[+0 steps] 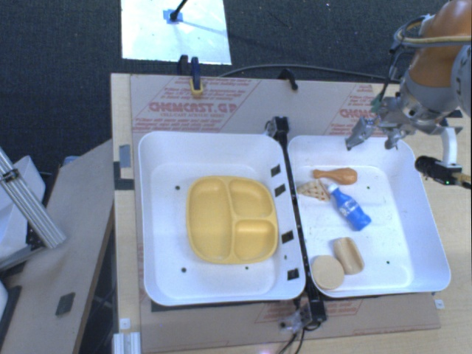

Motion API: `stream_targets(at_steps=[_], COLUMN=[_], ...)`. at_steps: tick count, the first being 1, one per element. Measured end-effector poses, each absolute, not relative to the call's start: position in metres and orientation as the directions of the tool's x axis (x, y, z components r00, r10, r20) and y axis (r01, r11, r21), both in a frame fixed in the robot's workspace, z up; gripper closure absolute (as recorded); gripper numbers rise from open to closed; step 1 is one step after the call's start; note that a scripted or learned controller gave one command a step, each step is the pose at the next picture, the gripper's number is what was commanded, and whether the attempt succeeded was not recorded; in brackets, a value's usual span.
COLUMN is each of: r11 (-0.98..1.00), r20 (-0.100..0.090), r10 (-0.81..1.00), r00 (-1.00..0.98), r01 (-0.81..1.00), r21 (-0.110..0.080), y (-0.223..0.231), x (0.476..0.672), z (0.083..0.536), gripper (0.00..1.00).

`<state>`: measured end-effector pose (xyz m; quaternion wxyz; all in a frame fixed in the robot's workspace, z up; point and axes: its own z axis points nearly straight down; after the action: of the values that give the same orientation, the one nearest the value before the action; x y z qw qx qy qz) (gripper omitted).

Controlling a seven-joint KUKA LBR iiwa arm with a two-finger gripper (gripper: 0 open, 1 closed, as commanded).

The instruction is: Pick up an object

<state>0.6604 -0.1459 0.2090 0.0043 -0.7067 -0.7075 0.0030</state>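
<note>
Two shallow white bins sit side by side on the bench. The left white bin [158, 161] holds a yellow plastic divided plate [231, 218] near its middle, with bare white floor on every side of it.

The right white bin [413, 220] holds the loose items. A tan toy drumstick [335, 175] lies toward the far wall. Just in front of it, close to the divider between the bins, lies a tan waffle-patterned wedge [314, 191], and a small blue bottle with a white cap [348, 208] lies tilted just beside that wedge. A round tan disc [327, 272] rests near the front left corner, touching or nearly touching a tan bread-like block [348, 255]. The right half of this bin's floor is bare.

The two-finger gripper [374, 133] hangs above the far rim of the right bin, well apart from every item, its fingers spread apart with nothing between them.
</note>
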Motion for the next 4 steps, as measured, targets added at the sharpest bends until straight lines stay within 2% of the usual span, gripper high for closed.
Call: stream_targets(at_steps=[1,3,4], r11=[0.003,0.006,0.005], r20=[0.0,0.0,0.001], r10=[1.0,1.0,1.0], r00=[-0.003,-0.006,-0.005], r01=[1.0,1.0,1.0], r21=[0.002,0.001,0.009], y=[-0.146,-0.129,-0.129], x=[0.663,0.661,0.665], z=[0.217,0.117,0.089], gripper=[0.0,0.0,0.0])
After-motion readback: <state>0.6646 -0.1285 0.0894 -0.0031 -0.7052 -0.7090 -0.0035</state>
